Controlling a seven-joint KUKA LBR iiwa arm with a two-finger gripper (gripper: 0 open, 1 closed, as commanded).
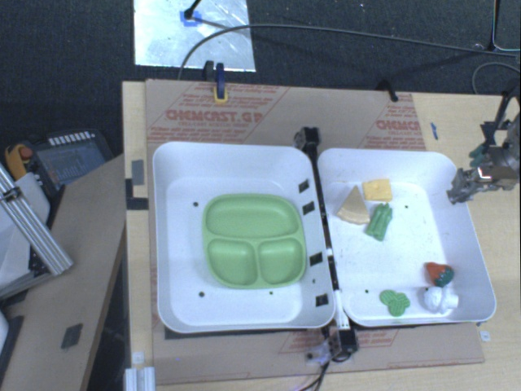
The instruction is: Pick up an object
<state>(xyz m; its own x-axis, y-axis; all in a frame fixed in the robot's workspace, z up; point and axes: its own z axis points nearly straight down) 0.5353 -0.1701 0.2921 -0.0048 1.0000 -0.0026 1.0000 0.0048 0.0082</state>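
Observation:
The right bin (456, 243) holds several small items. A pale wedge (354, 207), a yellow square piece (377, 190) and a green stick-shaped piece (378, 221) lie close together in its upper left part. Near the front right corner sit a flat green piece (396, 302), a red and green piece (438, 274) and a white piece (440, 300). The gripper (470, 182) hangs at the bin's upper right rim, apart from all of the items, with nothing visibly held.
The left bin (179, 218) bears a green divided plate (251, 239). A black divider (319, 226) runs between the bins. Cables cross the dark floor behind the bench, and a grey side table (73, 243) with equipment stands at the left.

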